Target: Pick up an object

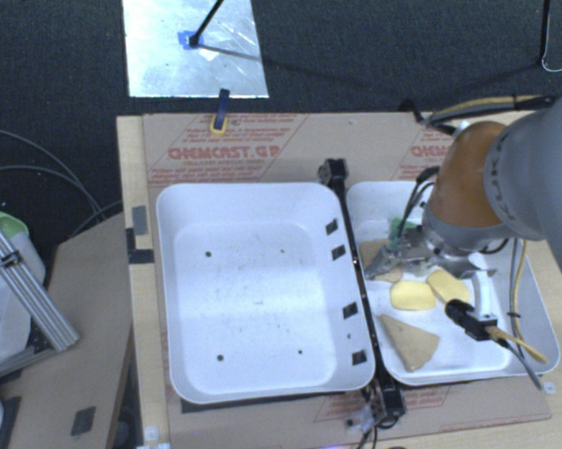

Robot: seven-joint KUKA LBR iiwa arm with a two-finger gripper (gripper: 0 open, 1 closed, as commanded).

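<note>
Yellow and oval, the flat piece [412,296] lies just beside the gripper [388,260], toward the view's bottom from it, its long way running sideways. Nobody can tell if the gripper is open or shut.

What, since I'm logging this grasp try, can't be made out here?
Camera view:
- gripper: whether it grips anything; too small and blurred.
- green thing: mostly hidden behind the arm.
- right bin: far part covered by the arm.
</note>
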